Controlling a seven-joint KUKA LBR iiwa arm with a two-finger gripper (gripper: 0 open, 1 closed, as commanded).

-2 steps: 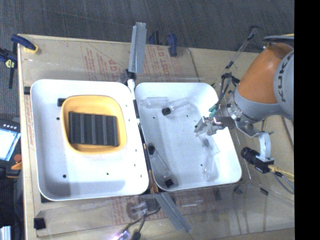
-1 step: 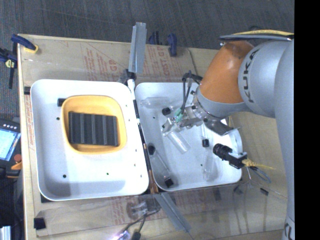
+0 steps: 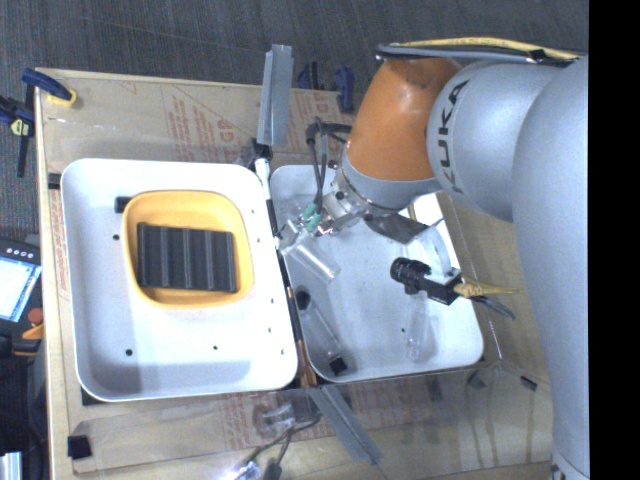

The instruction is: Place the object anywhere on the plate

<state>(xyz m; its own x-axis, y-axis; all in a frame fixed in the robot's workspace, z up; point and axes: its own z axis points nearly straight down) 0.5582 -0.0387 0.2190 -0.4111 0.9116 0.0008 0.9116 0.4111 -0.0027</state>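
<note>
Though its outline is faint against the white floor, a clear plastic piece (image 3: 312,264) lies in the right bin (image 3: 372,320), close to that bin's left wall and nearer its far edge than its near one. It is transparent, so its exact shape is hard to make out. The gripper (image 3: 305,226) hangs just beyond it, toward the bin's far left corner. The wrist and its fittings crowd that spot, so I cannot tell whether the gripper is wide, narrow or holding anything, nor whether it touches the clear piece.

A small black block (image 3: 336,364) sits by the near left corner of the same bin. A second clear thing, tube-like (image 3: 415,340), lies toward the near right corner, also barely distinct from the floor. The arm (image 3: 500,138) covers the bin's far right part.

The plate (image 3: 185,203), yellow-rimmed with a dark ribbed panel (image 3: 188,256) filling its middle, rests in the left bin (image 3: 100,318), toward its far edge, well apart from the clear piece.
</note>
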